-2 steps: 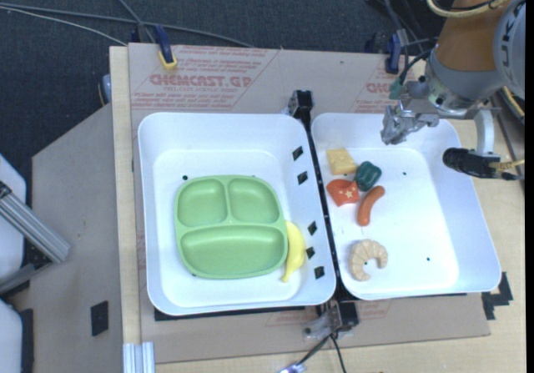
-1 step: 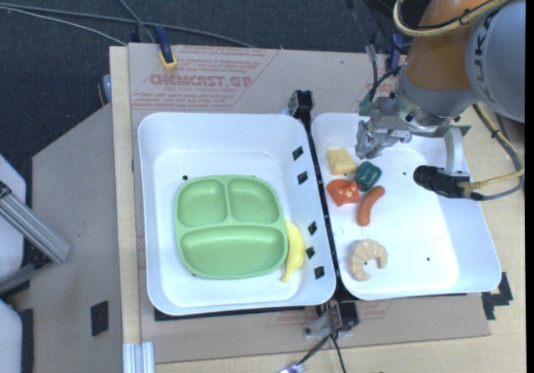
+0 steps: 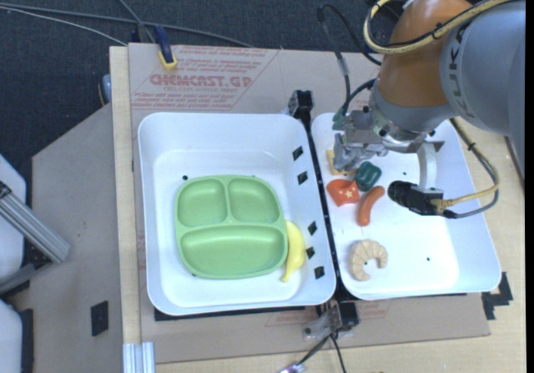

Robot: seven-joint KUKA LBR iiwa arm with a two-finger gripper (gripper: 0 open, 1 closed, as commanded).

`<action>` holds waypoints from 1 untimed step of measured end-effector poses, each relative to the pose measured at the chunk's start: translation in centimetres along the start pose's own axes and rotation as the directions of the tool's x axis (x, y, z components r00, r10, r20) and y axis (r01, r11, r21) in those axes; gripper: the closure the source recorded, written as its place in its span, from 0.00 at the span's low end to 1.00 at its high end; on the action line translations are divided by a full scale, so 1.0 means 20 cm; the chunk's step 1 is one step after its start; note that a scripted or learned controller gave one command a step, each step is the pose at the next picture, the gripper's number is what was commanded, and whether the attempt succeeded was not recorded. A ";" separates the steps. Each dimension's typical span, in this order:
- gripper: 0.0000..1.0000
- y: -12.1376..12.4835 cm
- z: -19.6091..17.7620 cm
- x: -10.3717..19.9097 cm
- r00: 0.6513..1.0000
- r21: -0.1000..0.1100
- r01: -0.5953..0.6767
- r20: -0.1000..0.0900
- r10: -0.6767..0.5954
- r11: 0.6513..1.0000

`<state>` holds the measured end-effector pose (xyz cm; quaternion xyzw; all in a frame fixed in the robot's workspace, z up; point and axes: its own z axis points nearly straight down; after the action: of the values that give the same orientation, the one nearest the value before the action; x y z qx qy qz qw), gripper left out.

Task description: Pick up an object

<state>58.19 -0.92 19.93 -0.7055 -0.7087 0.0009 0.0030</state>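
My gripper hangs low over the left part of the right bin, right above a cluster of toy food. Under it lie a dark green piece, a red-orange piece and a small yellowish piece by the bin's left wall. An orange sausage-shaped toy lies just below them, and a tan croissant sits nearer the front. Nothing can be made out between the fingers.
The left bin holds a green divided plate with a yellow banana against its right edge. Black clips line the divider between the bins. The right bin's floor to the right of the croissant is bare white.
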 end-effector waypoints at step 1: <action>1.00 -0.10 0.01 0.27 1.000 0.000 0.001 0.000 -0.001 1.000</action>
<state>56.21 4.47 19.68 -0.7050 -0.7092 0.0009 0.0031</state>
